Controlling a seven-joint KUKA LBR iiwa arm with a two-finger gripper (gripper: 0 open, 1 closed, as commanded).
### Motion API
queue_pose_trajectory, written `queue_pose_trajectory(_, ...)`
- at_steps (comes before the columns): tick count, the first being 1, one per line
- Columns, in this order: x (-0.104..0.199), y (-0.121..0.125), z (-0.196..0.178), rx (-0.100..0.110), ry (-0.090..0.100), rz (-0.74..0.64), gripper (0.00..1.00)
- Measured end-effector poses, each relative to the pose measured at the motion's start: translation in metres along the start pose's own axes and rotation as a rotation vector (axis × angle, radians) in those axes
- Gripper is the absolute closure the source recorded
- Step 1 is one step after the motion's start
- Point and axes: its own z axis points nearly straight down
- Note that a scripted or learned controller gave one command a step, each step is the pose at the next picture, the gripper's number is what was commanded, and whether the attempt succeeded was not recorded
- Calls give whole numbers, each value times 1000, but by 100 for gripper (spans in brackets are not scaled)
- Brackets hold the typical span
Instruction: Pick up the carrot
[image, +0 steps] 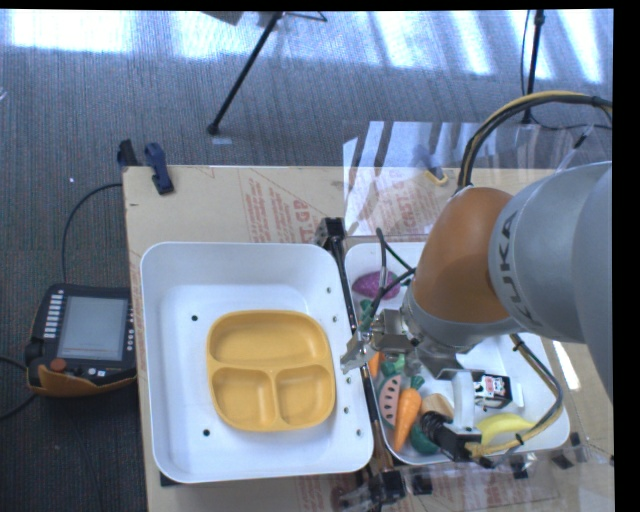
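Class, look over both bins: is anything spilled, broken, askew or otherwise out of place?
Nothing stands out. The yellow plate lies flat in the left bin. The carrot and other toy food lie loosely piled in the right bin, under the arm, with nothing over a rim.

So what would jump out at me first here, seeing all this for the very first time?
Probably the big grey arm with its orange band, bulking over the right bin. Next, the yellow divided plate alone in the left bin. Then the toy food under the arm, with the orange carrot near the right bin's left side.
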Motion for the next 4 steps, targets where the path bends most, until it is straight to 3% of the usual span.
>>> queue_pose_trajectory(1,-5,-2,-4,18,-5,10,100)
queue_pose_trajectory(2,77,-28,6,14,-7,14,100)
queue_pose_trajectory(3,45,-22,5,9,-10,291,100)
queue_pose_trajectory(4,120,-34,23,11,-12,587,100)
